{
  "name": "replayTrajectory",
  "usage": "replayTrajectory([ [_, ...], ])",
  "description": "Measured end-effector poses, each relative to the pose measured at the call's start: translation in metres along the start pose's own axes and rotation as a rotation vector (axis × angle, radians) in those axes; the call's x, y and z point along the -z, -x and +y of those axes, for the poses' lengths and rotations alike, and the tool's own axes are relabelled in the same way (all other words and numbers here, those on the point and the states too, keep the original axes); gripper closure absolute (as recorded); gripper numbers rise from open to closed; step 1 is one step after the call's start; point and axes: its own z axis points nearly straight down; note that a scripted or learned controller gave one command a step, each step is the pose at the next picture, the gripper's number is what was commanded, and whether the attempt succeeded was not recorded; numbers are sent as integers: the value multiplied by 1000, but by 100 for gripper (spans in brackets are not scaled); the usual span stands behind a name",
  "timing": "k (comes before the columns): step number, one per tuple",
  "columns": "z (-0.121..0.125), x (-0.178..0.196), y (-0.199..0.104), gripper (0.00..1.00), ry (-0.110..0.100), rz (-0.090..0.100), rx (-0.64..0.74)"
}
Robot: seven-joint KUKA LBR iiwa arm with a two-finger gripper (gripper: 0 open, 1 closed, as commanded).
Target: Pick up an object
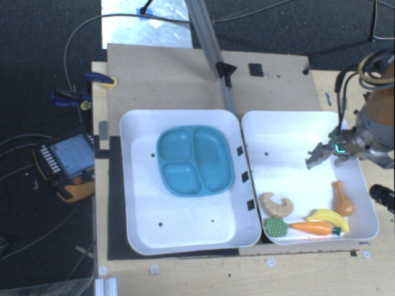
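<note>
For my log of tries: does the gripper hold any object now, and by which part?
Nothing is held. The gripper hangs over bare floor of the right bin, apart from the toy food.

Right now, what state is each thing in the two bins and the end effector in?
Blue three-compartment plastic plate: flat in the left white bin, nothing on it.
Tan croissant-shaped toy: lying in the right white bin.
Green bumpy toy: lying by the front wall.
Orange toy carrot: lying flat.
Yellow toy banana: lying behind the carrot.
Orange drumstick-shaped toy: lying flat.
End effector: above the right bin, holding nothing.
</note>
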Motion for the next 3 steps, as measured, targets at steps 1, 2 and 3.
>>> replayTrajectory([
  [1,0,1,0,0,2,0,0],
  [2,3,-62,-3,0,-3,0,-3],
  [3,0,-114,-14,0,-3,1,-3],
])
